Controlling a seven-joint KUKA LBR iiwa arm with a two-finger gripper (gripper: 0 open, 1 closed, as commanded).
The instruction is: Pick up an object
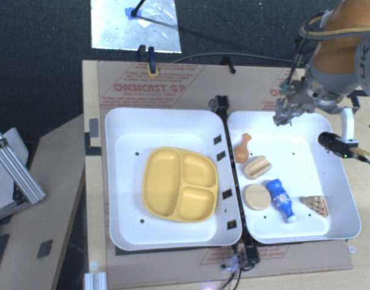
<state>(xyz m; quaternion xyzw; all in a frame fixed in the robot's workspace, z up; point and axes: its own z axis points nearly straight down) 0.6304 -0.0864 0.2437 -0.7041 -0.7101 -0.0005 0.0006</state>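
1. Above the right bin's (339, 180) far rim, the claw (284, 117) hangs clear of everything; from this slant I cannot tell its state.
2. Nothing sits between its tips, so I judge the pick has not begun.
3. The arm (339, 47) reaches in over the far right corner of that bin, likely so it can drop straight down onto the pieces below.
4. All the loose pieces lie in the right bin, toward its left wall; they look scattered rather than arranged.
5. Nearest the claw is a drumstick (242, 148), orange-brown with a thin pale handle pointing to the far side.
6. Just nearer than it lies a bread roll (257, 166), tan, short and rounded.
7. Nearer still is a cookie (256, 197), a flat pale disc.
8. A bottle (281, 200) lies on its side touching the cookie's right edge; it is blue with white marks and a white cap.
9. A pizza slice (315, 205), a small wedge, lies apart to the right of the bottle.
10. A yellow tray (179, 184) with three compartments rests in the left bin (121, 162), away from the claw.
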